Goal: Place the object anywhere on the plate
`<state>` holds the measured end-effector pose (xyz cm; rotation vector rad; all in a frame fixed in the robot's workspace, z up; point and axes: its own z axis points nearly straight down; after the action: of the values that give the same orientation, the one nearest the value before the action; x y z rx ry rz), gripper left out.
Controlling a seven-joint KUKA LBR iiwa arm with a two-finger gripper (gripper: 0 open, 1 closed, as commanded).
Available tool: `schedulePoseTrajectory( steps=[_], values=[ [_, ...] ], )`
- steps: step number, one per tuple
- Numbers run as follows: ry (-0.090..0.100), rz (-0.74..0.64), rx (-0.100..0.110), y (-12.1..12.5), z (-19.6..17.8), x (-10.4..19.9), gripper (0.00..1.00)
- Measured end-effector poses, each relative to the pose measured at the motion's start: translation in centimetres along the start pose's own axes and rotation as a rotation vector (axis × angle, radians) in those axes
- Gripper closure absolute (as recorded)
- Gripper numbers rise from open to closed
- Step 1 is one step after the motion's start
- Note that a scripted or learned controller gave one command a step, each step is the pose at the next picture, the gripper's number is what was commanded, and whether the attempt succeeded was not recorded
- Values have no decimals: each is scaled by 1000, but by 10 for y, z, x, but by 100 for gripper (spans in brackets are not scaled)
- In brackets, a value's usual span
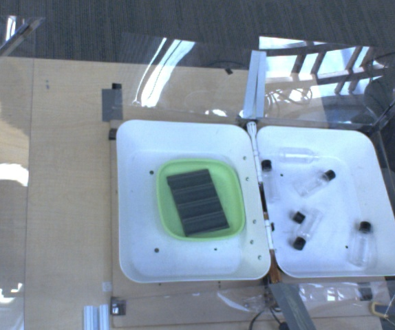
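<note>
A light green square plate (233,191) lies in the left white bin (135,253). A dark grey ribbed rectangular block (197,202) rests flat on the plate's middle, turned slightly off square. In the right white bin (390,253) lie several small clear plastic bottles with black caps: one near the top left (290,158), one just right of it (314,182), two close together in the middle (306,227) and one at the lower right (360,246).
A grey metal upright (255,81) stands behind the seam between the bins. A small dark bracket (113,103) sits on the wooden bench behind the left bin. Glare from a clear pane crosses the bench's back.
</note>
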<state>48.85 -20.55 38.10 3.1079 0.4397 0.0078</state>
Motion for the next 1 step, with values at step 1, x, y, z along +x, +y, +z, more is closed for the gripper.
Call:
schedulePoseTrajectory(
  steps=[1],
  values=[
    [1, 71, 1, 0, 9, 0, 0]
  ],
)
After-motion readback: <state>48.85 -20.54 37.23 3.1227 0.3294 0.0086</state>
